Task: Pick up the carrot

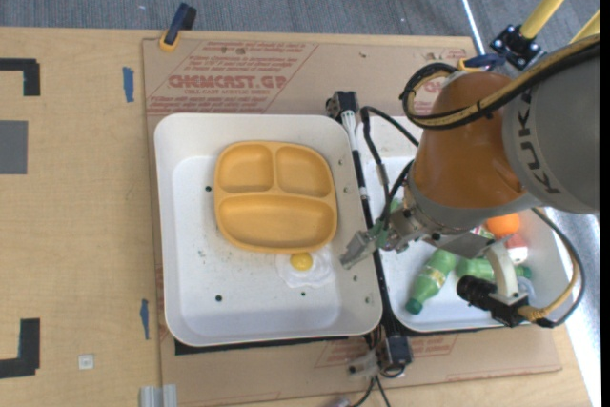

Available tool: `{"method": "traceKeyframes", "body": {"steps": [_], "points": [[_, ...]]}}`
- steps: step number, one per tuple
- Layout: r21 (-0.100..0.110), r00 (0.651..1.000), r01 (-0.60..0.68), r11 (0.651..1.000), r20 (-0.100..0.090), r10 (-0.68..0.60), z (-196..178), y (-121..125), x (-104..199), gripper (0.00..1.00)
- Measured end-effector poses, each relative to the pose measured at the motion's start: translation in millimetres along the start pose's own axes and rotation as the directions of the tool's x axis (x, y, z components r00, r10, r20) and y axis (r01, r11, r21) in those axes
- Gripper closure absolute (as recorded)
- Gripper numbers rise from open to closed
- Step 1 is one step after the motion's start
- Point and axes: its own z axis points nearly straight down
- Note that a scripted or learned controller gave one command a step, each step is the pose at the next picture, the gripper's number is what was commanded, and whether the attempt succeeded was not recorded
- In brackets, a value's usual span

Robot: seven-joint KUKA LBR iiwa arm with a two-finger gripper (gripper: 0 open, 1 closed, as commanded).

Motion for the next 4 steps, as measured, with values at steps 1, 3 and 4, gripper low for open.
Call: {"method": "traceKeyframes", "body": {"steps": [1,3,4], "points": [[0.000,1.000,0.028,1.000,0.000,-0.028,-0.2,-5.8,-15.8,0.00],[-0.005,0.997,-0.083,0.997,0.004,0.083,-51.5,-40.9,-105.5,1.00],[-0.006,0.947,-0.320,0.947,0.003,0.320,-56.9,-58.6,-149.9,1.00]]}}
